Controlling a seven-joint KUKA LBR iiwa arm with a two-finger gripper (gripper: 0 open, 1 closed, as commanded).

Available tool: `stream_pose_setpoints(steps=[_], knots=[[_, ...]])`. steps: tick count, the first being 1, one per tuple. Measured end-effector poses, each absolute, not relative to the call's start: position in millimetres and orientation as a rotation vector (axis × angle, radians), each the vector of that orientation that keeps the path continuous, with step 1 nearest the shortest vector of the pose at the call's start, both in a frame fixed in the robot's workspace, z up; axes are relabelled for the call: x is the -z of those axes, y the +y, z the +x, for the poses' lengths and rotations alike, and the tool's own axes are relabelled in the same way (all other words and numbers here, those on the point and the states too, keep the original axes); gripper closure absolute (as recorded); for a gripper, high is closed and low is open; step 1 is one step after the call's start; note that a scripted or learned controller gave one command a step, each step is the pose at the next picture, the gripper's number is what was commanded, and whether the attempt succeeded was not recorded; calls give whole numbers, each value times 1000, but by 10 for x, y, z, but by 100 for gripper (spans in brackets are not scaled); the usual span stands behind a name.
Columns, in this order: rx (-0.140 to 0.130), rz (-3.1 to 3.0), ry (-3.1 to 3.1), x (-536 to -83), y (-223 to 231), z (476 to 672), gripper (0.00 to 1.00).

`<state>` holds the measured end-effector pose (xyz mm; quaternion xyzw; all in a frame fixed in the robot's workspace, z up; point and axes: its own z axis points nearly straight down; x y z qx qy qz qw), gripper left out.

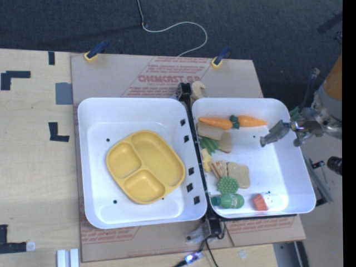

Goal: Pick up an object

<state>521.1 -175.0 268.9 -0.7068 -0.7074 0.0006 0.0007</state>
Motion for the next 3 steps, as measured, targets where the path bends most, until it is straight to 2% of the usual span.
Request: stream_pose_setpoints(steps=[1, 3], knots=[[-6, -2218, -2218, -2104, -1836, 5195, 0], [-6, -2217, -2218, -1087, -1928, 5007, 0]])
